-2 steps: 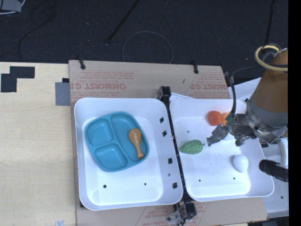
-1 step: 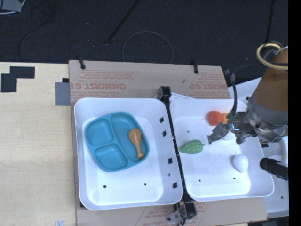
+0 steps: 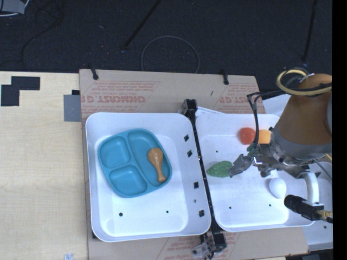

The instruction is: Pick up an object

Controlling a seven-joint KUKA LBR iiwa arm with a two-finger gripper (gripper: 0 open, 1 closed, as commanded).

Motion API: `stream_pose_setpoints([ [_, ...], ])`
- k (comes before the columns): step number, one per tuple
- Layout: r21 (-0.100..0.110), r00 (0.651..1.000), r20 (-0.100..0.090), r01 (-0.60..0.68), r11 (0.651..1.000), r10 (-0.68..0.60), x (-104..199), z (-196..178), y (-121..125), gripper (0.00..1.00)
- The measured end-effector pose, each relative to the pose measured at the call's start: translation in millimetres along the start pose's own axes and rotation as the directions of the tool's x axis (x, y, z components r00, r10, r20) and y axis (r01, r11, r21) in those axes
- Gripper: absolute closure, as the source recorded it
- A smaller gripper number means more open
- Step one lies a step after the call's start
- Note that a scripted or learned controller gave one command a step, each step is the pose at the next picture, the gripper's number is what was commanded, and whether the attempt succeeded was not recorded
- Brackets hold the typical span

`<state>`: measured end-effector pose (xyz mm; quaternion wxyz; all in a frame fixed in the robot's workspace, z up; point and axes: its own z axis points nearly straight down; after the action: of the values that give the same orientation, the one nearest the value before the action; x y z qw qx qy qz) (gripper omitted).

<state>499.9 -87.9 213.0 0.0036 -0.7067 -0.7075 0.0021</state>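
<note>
Right bin (image 3: 255,221), front to back: white egg (image 3: 277,187) near front-right; gripper (image 3: 238,167) mid-bin, finger state unclear. Green leaf (image 3: 219,169) just left of tips, long axis left-right, touching or not unclear. Red tomato (image 3: 246,135) behind.

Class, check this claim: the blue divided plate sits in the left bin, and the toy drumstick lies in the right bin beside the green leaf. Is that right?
Not quite. The camera view shows the toy drumstick lying on the blue divided plate in the left bin, not in the right bin. The green leaf is indeed in the right bin.
</note>
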Motion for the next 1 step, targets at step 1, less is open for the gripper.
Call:
stream_pose_setpoints([
  [1,0.003,1.0,0.0,-0.001,1.0,0.001,4.2,63.7,2.1,0.0],
])
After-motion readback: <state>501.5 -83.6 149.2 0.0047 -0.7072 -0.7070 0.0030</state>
